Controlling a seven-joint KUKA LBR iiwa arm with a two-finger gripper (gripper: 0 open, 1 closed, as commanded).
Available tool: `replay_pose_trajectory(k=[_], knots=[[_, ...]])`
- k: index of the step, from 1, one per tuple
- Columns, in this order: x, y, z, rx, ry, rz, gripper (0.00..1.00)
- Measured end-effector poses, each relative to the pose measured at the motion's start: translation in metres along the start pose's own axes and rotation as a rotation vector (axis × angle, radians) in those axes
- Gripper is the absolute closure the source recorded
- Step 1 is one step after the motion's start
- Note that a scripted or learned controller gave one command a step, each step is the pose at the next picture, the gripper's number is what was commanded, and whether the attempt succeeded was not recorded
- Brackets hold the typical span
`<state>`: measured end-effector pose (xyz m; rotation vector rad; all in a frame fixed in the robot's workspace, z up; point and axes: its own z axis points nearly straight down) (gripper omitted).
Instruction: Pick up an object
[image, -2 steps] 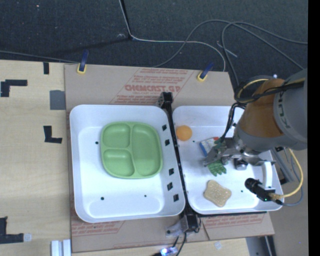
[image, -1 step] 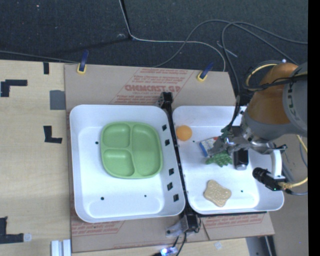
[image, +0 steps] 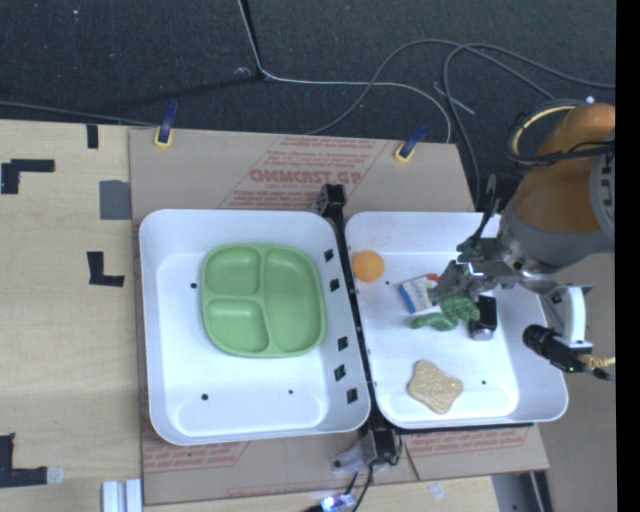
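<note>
Gripper (image: 462, 290): low over green object (image: 447, 313), right bin (image: 530, 405); finger state unreadable.
Cardboard (image: 300, 170): red print, roughly "CHEMCAST GP".

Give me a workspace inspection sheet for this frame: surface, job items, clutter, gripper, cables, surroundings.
Surface: two white bins, left bin and right bin, on a cardboard sheet.
Job's things: in the right bin, orange ball, blue-and-white packet, green item, tan bread-shaped piece.
Clutter: green divided plate in the left bin.
Gripper: gripper low over the green item; finger state unclear.
Cables: loose cables across the dark mat behind the bins.
Surroundings: clamps on the cardboard's far edge; wooden bench with black marks.
</note>
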<state>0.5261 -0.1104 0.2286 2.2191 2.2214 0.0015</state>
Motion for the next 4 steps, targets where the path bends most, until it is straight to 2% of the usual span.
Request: replay_pose_trajectory(k=[2, 3, 4], knots=[[0.100, 0.035, -0.015, 0.003, 0.001, -0.004, 1.00], [0.155, 0.043, -0.002, 0.004, 0.000, -0.005, 1.00], [0.210, 0.067, 0.007, 0.003, 0.000, -0.005, 1.00]])
